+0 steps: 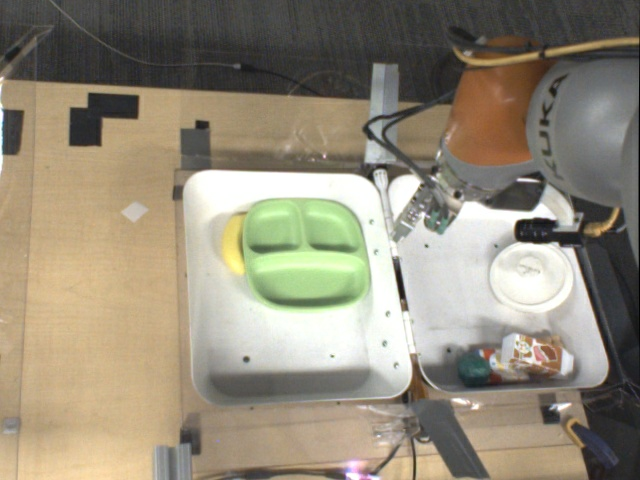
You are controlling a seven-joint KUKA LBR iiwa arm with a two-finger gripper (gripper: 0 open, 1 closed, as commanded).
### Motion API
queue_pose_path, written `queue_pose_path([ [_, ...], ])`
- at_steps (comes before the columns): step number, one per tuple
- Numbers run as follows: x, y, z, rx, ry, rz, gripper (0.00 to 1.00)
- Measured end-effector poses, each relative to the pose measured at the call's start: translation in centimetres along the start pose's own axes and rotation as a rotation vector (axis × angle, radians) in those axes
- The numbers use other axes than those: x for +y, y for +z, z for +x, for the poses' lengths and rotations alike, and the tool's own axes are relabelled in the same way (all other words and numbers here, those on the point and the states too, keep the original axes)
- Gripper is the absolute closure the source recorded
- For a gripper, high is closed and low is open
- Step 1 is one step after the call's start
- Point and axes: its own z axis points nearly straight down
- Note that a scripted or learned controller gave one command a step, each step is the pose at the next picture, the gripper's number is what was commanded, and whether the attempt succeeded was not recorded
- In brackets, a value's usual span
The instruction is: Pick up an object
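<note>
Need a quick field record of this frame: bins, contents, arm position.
left bin: green divided tray, with a yellow thing partly under its left edge
right bin: round white lid at right; small bottle lying at the front edge
arm: enters from the right, over the right bin's back
gripper: above the right bin's back left corner, near the divider
held: nothing seen

Arm casing (590,118): "KUKA" lettering is showing partly, running vertically at the far right.
Bottle label (535,356): print is showing, too small to read.

Slanted overhead view of both bins (300,378)
</note>
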Motion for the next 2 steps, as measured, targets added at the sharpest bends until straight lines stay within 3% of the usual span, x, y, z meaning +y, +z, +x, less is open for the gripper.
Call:
queue_pose_path([
  [1,-2.1,0.0,-3.9,0.000,0.050,0.001,1.00],
  [2,-6.9,0.0,3.9,0.003,0.082,0.002,1.00],
])
